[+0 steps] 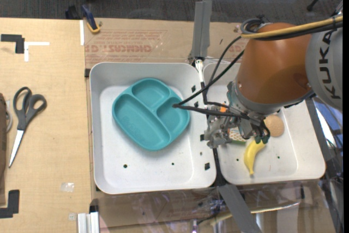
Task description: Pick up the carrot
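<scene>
My gripper hangs low over the left part of the right bin, close to the wall between the two bins. The big orange band and wrist cover most of that bin. A small orange piece pokes out at the wrist's left edge; it may be the carrot, and the rest of it is hidden under the arm. I cannot tell whether anything sits in the gripper.
A yellow banana lies just right of the gripper, with a tan round item and a greenish item beside it. A teal divided plate lies in the left bin. Scissors rest on the bench at far left.
</scene>
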`<move>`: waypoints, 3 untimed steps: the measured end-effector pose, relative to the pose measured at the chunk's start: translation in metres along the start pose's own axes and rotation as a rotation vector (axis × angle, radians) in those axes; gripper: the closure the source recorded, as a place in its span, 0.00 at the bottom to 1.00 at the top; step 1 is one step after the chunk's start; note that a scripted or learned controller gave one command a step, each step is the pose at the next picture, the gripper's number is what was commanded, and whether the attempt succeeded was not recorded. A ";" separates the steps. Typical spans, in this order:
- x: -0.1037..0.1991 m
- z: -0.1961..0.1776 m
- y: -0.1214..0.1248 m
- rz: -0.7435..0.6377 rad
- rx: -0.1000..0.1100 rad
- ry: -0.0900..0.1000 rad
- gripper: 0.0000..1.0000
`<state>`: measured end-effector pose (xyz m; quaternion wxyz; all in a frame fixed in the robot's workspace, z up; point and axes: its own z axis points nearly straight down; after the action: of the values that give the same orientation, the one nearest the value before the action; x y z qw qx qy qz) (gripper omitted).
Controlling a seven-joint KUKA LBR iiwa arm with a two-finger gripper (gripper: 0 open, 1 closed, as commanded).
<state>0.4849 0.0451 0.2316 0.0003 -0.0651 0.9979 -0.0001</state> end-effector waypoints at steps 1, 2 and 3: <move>-0.001 -0.009 0.000 0.000 0.001 -0.003 1.00; 0.005 0.013 -0.035 -0.612 -0.001 -0.001 1.00; 0.007 0.040 -0.064 0.133 0.000 0.001 1.00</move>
<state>0.4861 -0.0191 0.1915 0.0000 0.0015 1.0000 0.0000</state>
